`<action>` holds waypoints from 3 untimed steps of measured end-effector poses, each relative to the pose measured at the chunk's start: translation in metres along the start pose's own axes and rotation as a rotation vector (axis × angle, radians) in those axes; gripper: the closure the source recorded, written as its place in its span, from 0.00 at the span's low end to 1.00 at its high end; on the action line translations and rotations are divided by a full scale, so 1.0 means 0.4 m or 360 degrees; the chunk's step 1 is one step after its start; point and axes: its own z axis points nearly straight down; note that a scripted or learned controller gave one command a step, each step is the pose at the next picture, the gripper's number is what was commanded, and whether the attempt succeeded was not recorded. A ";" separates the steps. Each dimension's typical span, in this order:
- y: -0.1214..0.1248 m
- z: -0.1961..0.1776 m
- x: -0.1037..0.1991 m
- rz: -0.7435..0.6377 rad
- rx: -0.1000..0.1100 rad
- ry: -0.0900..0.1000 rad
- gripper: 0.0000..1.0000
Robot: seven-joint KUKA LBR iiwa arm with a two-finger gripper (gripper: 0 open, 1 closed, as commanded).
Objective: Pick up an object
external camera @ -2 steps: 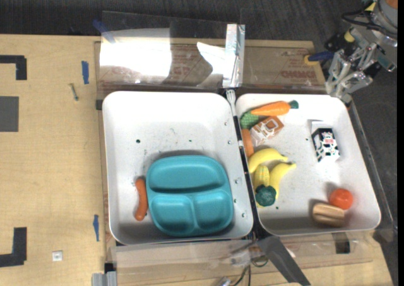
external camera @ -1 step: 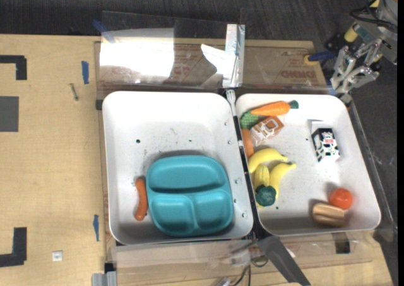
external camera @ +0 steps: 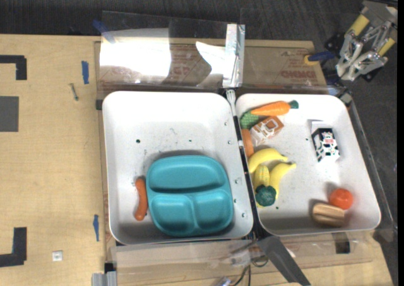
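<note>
The right bin (external camera: 363, 152) holds a carrot (external camera: 273, 110), a small white and orange box (external camera: 266, 128), yellow bananas (external camera: 268, 163), a dark green vegetable (external camera: 266, 196), a black and white carton (external camera: 325, 143), an orange fruit (external camera: 341, 198) and a brown bread roll (external camera: 328, 214). In the left bin (external camera: 120, 120) lie a teal divided plate (external camera: 189, 199) and an orange sausage (external camera: 141, 199) beside the plate's left edge. My gripper (external camera: 364, 51) hangs outside the bins, beyond the right bin's far right corner, well away from every object.
A clear plastic sheet (external camera: 164, 57) and a metal post (external camera: 233, 57) stand behind the bins. Another orange piece (external camera: 247, 144) lies against the divider between the bins. Wooden bench (external camera: 44, 165) spreads to the left.
</note>
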 end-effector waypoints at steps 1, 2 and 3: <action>0.055 0.073 0.125 -0.0329 -0.0018 0.0012 1.00; 0.013 0.114 0.096 -0.0669 -0.0014 0.0005 1.00; -0.092 0.066 0.059 -0.0988 -0.0012 0.0002 1.00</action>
